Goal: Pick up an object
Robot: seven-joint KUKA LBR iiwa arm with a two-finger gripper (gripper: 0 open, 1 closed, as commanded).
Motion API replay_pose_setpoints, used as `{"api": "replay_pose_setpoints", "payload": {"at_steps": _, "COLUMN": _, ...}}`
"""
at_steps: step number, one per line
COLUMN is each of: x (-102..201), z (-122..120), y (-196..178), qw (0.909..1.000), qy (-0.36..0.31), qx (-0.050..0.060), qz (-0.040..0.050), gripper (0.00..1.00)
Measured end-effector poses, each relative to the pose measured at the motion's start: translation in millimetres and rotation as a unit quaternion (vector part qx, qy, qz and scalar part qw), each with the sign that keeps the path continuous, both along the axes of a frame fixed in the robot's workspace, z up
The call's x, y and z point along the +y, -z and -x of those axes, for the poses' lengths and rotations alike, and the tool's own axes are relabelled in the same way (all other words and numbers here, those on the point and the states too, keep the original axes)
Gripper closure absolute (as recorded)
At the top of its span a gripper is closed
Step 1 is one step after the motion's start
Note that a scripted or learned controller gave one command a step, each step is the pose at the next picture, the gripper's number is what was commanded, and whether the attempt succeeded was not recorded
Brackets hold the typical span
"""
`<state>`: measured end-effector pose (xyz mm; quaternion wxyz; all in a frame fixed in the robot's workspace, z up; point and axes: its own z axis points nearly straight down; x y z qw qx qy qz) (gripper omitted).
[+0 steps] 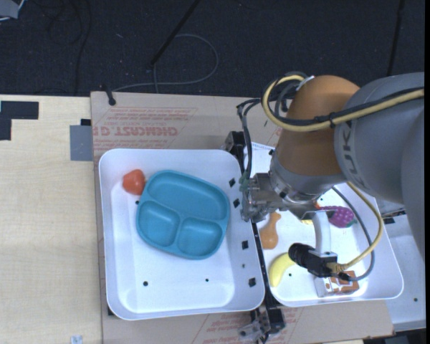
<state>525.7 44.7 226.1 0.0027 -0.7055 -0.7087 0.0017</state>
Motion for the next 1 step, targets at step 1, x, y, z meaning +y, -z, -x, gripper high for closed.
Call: {"api": "replay_pose_setpoints", "payload": {"at_steps": 1, "x": 55.6, "z": -4.8, "y": -9.7, "qw": 1.0, "qy": 0.0, "qx": -0.002, "qz": 0.0001, "gripper": 1.0}}
